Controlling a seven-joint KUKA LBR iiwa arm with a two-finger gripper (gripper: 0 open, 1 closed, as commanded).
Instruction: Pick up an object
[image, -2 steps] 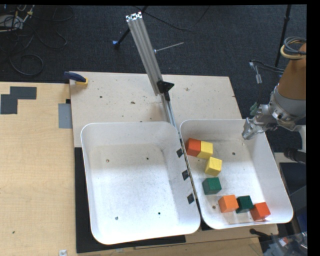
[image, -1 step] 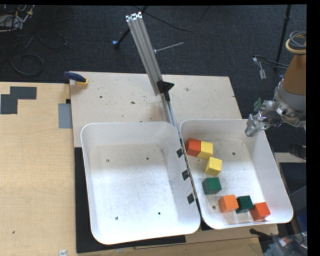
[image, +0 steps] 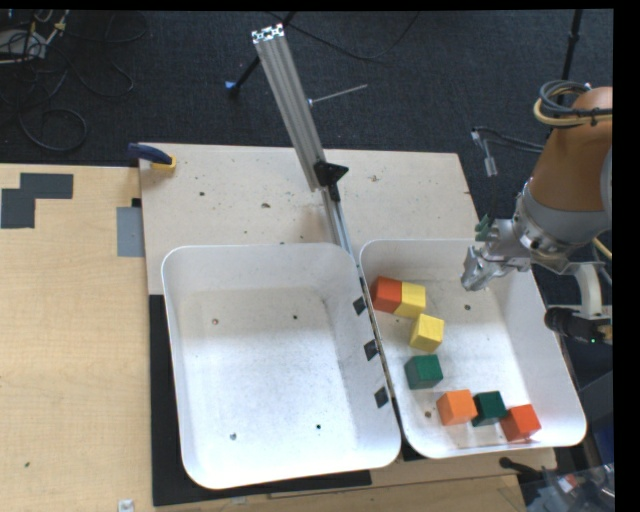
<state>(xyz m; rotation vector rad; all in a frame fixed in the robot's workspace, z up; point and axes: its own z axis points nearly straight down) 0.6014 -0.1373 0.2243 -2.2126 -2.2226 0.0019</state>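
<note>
Seven blocks lay in the right bin (image: 560, 400), all left of and below the claw (image: 477, 276); nearest, just left, sat an orange block (image: 387, 294) touching a yellow block (image: 412, 299); whether the claw was clenched, I cannot tell

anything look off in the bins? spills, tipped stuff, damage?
Nothing stands out. All seven small cubes sit inside the right white bin: an orange cube touching a yellow cube, with the rest spread toward the near edge. None has spilled onto the bench. The tool is over the bin's far part, apart from the cubes.
</note>
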